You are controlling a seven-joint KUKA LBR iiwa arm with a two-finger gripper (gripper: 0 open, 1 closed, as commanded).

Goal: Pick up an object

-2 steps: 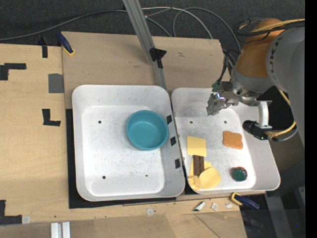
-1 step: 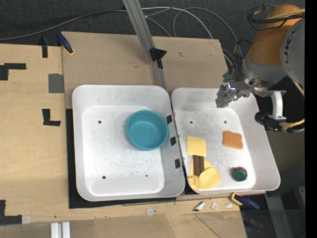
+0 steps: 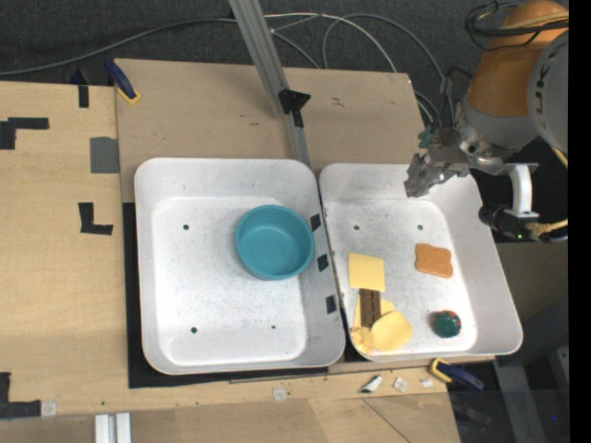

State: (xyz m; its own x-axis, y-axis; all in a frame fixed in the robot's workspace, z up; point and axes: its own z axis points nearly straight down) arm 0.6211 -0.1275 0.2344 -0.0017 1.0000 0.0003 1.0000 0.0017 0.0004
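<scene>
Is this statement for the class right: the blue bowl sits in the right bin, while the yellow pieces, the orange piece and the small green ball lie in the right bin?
One detail is wrong. The camera view shows the blue bowl in the left bin, not the right. The rest stands: the yellow pieces, orange piece and small green ball lie in the right bin.

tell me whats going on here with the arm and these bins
A grey and orange robot arm reaches in from the right, its gripper hanging over the far end of the right bin, with nothing visibly held. Its job is to pick something up. The right bin holds a yellow square piece, a brown stick, a pale yellow lump, an orange piece and a small dark green item. The left bin holds a blue bowl.
</scene>
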